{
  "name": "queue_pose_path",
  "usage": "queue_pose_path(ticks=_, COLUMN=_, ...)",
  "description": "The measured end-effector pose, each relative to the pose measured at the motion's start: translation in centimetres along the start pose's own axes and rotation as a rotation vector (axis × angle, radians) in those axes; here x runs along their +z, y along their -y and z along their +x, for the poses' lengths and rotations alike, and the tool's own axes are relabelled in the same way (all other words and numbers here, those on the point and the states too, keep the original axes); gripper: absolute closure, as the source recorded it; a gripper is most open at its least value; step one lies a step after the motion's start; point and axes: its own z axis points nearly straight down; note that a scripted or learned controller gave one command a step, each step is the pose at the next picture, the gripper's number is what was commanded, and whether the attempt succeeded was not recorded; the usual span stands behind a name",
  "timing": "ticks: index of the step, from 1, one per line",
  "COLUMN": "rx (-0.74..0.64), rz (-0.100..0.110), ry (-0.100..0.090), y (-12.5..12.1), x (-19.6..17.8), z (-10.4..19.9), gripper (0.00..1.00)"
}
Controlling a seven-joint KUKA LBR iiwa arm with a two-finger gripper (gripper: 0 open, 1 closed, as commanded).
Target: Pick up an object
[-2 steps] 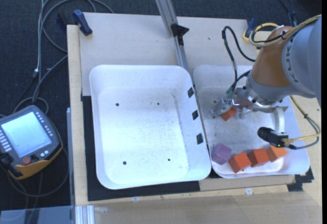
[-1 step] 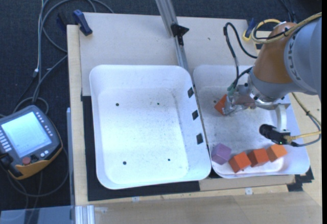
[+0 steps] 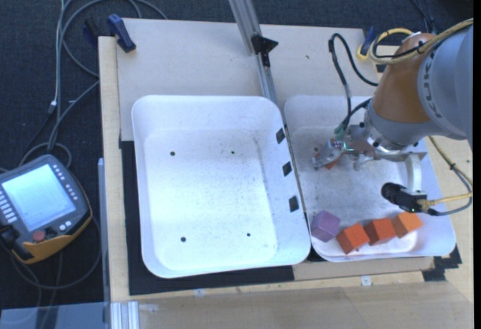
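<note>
In the right bin (image 3: 301, 125), a purple cube (image 3: 326, 225) lies near the front edge. To its right runs a row of three orange blocks (image 3: 378, 231) along the bin's front wall. My gripper (image 3: 328, 158) hangs over the middle of the right bin, above and behind the purple cube, pointing left. Nothing shows between its fingers. The grey arm with its orange band (image 3: 402, 87) comes in from the right.
The left bin (image 3: 203, 185) sits beside the right one, with black clips (image 3: 286, 167) along their shared wall. A metal post (image 3: 240, 4) rises at the back centre. Cables (image 3: 342, 72) loop behind the arm. A teach pendant (image 3: 41, 203) rests off the bench at left.
</note>
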Motion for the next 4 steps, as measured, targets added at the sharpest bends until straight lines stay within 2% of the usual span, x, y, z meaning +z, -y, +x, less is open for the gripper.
queue_pose_path(ticks=1, rx=-0.004, rz=-0.005, ry=0.003, y=-4.8, x=1.0, z=2.4, gripper=0.0)
queue_pose_path(ticks=2, rx=0.001, rz=0.004, ry=0.0, y=-1.1, x=0.9, z=2.3, gripper=0.0)
queue_pose_path(ticks=3, rx=-0.001, rz=0.0, ry=0.0, y=-1.2, x=-0.2, z=2.3, gripper=1.0)
queue_pose_path(ticks=4, rx=-0.008, rz=-0.015, ry=0.001, y=-9.5, x=-9.6, z=8.5, gripper=1.0)
